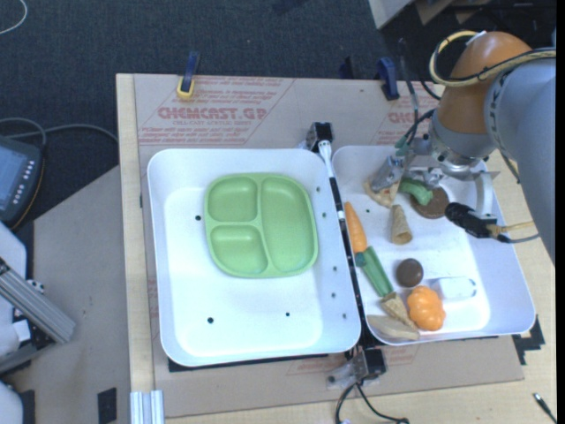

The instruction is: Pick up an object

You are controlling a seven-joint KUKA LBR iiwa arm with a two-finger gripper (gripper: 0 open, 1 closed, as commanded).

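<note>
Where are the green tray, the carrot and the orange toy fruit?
green tray [261, 225]: camera view, left bin, centre of the divided tray.
carrot [355, 226]: camera view, right bin, mid-body.
orange toy fruit [425, 307]: camera view, right bin, its rounded top.

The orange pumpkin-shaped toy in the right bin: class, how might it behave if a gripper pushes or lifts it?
The orange toy looks rounded, so it may roll when nudged. Its smooth surface could slip between fingers. It touches a pale wedge, which may shift with it.

The right bin [521, 300] is crowded with small items down its left side; the left bin's [168, 237] borders around the green tray [261, 225] lie open.
</note>
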